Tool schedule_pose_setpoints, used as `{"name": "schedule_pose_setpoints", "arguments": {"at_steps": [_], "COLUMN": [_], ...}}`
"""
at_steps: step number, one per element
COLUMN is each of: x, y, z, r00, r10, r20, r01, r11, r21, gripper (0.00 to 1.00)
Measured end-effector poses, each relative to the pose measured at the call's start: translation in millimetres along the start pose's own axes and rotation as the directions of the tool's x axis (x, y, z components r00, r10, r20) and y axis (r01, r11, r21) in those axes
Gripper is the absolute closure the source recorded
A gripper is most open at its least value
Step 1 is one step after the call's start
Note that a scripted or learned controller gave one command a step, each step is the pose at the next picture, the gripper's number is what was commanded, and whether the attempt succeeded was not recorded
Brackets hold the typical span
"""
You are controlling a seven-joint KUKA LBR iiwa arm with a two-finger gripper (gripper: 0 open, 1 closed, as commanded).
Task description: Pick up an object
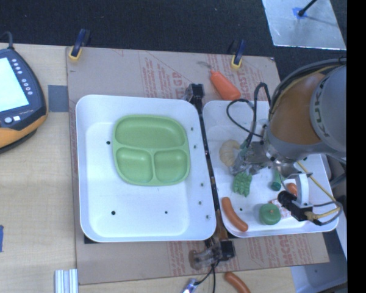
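My gripper (249, 163) hangs low in the right bin (229, 116), just above a green leafy toy (242, 184) and beside a beige rounded piece (230, 152). A red sausage (234, 214) lies at that bin's front left. A round green toy (269, 214) sits at the front middle. A small green piece (275, 181) and an orange-and-white item (292, 190) lie under the arm's wrist.
The left bin (94, 194) holds a green divided plate (151, 149). An orange carrot (224, 85) lies on the cardboard behind the right bin. Another orange item (237, 281) lies in front of it. A teach pendant (9, 99) rests at far left.
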State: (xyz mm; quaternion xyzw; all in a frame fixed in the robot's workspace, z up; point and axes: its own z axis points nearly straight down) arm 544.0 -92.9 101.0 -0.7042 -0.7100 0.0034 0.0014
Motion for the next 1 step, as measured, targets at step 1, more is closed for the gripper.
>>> {"name": "schedule_pose_setpoints", "arguments": {"at_steps": [1], "x": [50.9], "y": [8.0], "z": [-91.3], "r00": [1.0], "r10": [0.004], "r20": [-0.003], "r01": [-0.004], "r11": [1.0], "r21": [-0.005], "gripper": [1.0]}}
